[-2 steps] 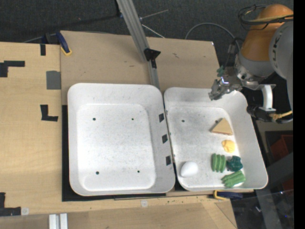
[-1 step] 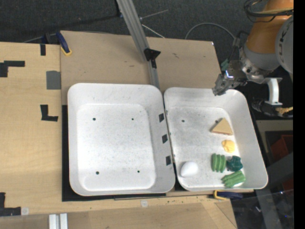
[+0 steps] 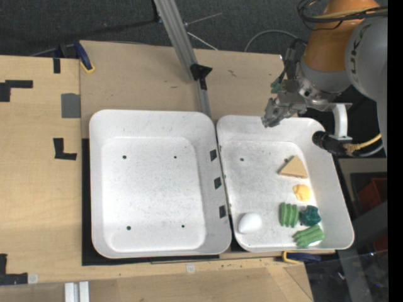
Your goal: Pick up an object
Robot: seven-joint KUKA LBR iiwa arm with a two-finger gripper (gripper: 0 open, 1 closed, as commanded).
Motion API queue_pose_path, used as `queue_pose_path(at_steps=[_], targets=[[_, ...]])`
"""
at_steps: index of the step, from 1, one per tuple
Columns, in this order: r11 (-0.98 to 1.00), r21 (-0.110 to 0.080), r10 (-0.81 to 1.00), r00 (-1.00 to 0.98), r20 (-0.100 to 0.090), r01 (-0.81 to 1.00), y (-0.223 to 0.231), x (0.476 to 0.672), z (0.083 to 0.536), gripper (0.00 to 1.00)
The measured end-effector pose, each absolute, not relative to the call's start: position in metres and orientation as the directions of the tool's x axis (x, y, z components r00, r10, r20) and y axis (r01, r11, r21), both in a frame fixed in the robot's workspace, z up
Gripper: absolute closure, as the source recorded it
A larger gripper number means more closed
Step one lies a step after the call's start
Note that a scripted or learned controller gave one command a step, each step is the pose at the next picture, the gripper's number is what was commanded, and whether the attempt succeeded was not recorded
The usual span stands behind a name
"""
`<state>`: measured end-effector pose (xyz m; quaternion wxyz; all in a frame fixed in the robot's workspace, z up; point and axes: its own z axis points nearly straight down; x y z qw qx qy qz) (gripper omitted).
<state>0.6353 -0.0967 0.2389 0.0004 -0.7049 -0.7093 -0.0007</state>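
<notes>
wooden bench [image 3: 145, 74] carries 2 white bins; left bin [image 3: 151, 181], right bin [image 3: 252, 137]. gripper [image 3: 272, 119] over right bin's far edge; jaw state cannot be determined.

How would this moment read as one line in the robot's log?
task: pick up object | gripper: over right bin far edge, holding nothing seen | objects: six, near right corner | left bin

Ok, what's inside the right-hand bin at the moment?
Inside the right bin: a tan wedge, a yellow piece, a white ball, and three green items clustered near the front corner. They overlap, so anything beneath them can't be seen.
</notes>
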Motion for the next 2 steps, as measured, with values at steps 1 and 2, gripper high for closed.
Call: queue_pose_path(at_steps=[1,2], targets=[[0.006,-0.003,1.000,-0.006,0.002,1.000,-0.049,0.623,0.244,1.00],[0.006,-0.004,1.000,-0.006,0.001,1.000,0.004,0.617,0.229,1.00]])
